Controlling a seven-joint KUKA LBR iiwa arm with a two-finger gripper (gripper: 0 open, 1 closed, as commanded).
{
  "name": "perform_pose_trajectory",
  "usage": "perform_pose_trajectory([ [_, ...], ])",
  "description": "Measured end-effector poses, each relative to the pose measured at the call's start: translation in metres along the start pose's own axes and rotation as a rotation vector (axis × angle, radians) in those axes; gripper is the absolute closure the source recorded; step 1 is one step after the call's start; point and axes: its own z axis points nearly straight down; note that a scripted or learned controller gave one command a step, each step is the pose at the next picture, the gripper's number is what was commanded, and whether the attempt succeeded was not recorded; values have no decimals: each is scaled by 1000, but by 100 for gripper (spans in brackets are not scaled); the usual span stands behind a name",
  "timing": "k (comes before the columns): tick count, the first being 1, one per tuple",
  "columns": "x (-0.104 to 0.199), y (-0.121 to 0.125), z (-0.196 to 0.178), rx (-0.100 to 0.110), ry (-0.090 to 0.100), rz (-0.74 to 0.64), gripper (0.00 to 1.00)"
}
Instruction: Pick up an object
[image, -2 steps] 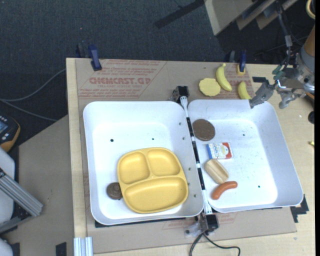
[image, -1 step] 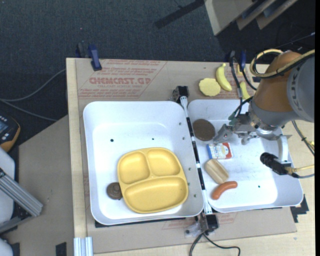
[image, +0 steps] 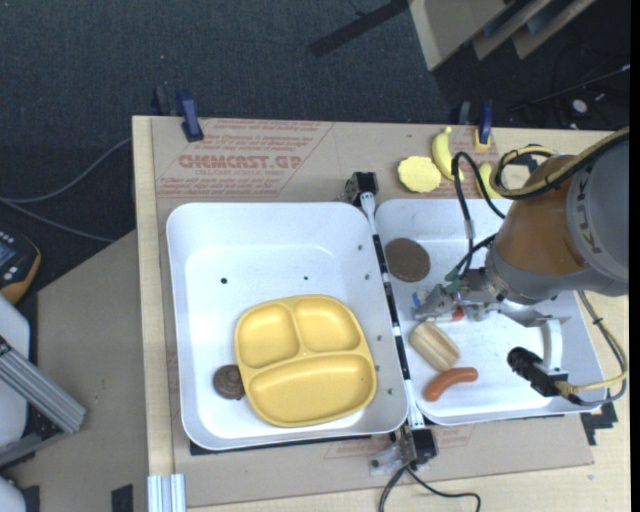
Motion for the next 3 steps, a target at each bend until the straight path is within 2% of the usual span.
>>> perform_pose_trajectory([
  [3,2,-5,-2,-3,-2,-2,0],
])
